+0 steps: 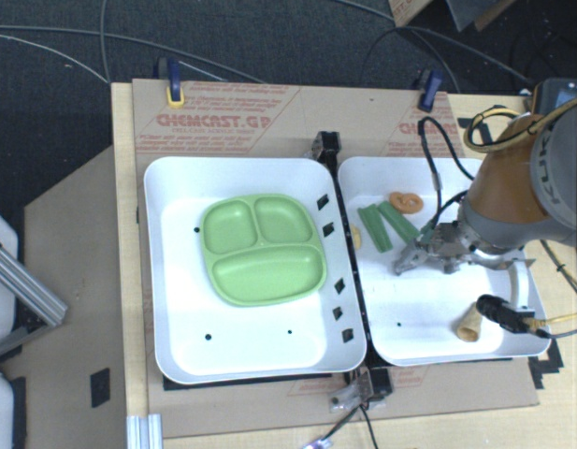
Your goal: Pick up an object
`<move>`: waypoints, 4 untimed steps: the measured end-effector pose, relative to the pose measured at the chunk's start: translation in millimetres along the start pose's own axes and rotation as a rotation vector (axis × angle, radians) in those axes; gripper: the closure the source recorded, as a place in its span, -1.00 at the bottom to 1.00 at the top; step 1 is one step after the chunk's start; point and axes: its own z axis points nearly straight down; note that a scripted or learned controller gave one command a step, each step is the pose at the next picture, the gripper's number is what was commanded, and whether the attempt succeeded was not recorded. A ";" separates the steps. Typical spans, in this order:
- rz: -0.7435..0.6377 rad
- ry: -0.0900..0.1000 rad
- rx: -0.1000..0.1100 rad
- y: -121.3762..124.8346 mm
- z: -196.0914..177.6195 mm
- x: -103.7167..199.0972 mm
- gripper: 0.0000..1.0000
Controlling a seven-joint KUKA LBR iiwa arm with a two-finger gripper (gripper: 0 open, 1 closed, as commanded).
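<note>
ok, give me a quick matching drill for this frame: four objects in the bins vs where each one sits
Things:
1. green divided plate
2. orange ring
3. tan cone
4. green sticks

Places:
a. right bin, by the view's bottom rim
b. right bin, far half, toward the left bin
c. left bin, middle
d. right bin, far half, toward the arm

Pairs: 1-c, 2-d, 3-a, 4-b
</note>
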 end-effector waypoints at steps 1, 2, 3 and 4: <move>0.001 -0.001 -0.005 1.4 -13.4 -0.2 1.00; -0.001 -0.004 -0.011 3.1 -77.5 0.0 1.00; -0.001 -0.004 -0.013 -5.7 -133.6 -2.3 1.00; -0.001 -0.004 -0.010 -4.8 -160.1 -2.3 1.00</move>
